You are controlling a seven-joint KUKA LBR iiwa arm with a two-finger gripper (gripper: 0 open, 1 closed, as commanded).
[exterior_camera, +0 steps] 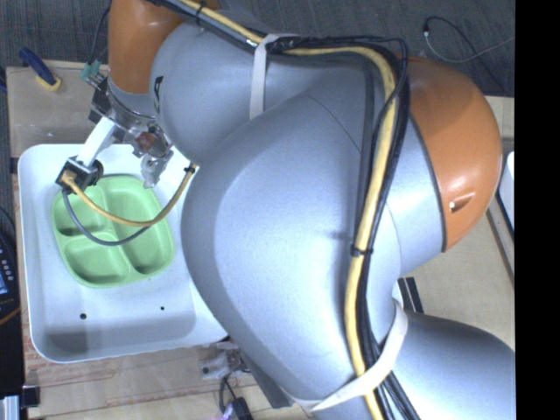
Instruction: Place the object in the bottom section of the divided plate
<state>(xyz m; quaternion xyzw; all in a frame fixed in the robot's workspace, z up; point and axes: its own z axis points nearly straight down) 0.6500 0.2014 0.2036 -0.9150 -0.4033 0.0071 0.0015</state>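
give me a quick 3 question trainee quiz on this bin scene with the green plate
1. True or false: the light green divided plastic plate lies inside the shallow white bin.
2. Which hangs over the plate's upper part? A) the grey arm's two-finger gripper B) a blue cup C) a red box
3. Fill in: a thin ____ cable loops across the plate.

Key
1. True.
2. A.
3. Yellow; a black one runs beside it.
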